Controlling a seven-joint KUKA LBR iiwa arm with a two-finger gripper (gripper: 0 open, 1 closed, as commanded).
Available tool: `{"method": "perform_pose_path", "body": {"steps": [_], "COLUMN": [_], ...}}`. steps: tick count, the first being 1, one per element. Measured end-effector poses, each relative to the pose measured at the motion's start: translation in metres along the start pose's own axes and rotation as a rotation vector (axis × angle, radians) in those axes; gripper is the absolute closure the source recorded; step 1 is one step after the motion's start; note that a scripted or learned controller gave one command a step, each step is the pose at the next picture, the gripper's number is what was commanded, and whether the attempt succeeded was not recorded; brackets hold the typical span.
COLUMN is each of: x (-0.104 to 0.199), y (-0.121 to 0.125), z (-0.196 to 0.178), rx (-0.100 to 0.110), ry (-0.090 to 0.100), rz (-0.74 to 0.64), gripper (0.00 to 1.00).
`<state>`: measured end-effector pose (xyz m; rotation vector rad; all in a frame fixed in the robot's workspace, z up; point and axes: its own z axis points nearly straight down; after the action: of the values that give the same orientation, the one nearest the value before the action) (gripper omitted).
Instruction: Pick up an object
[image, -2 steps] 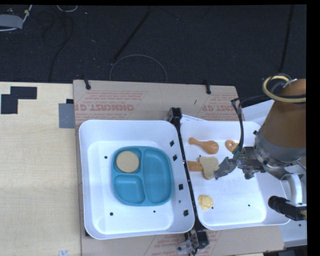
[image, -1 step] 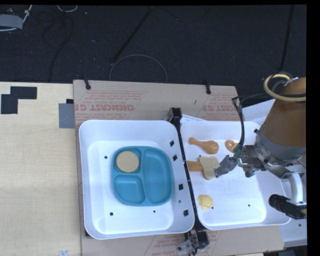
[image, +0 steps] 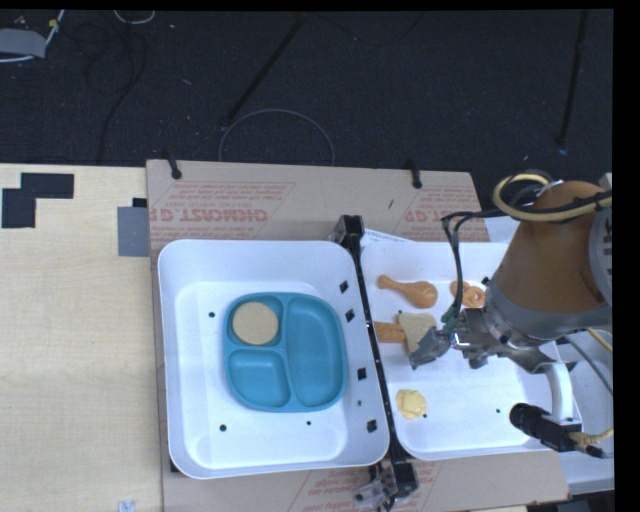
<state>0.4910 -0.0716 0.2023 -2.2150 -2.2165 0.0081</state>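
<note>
- Shallow white left bin (image: 190, 300): holds a blue three-compartment plastic tray (image: 285, 352); a round tan cookie-like disc (image: 254, 323) sits in its 10 o'clock compartment.
- Shallow white right bin (image: 470, 425): grey arm with orange band (image: 545, 265) enters from 3 o'clock.
- Dark two-finger gripper (image: 425, 352): low over bin centre, tips pointing toward 9 o'clock; finger state cannot be told (tips merge with shadow).
- Likely target, pale wedge-shaped toy slice (image: 416, 326): just beside the tips at 11 o'clock, contact unclear.
- Tan drumstick-shaped toy (image: 410, 290): long axis 9-to-3, farther at 12 o'clock.
- Small yellow lumpy toy (image: 411, 403): at 6 o'clock, apart.
</note>
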Motion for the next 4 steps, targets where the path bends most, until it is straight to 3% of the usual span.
{"method": "perform_pose_path", "body": {"steps": [2, 3, 4], "x": [-0.01, -0.012, -0.019], "y": [-0.003, -0.002, -0.008], "z": [0.094, 0.082, 0.035], "rx": [0.0, -0.002, -0.01], "ry": [0.0, 0.0, -0.002], "rz": [0.001, 0.008, 0.006], "gripper": [0.0, 1.0, 1.0]}}
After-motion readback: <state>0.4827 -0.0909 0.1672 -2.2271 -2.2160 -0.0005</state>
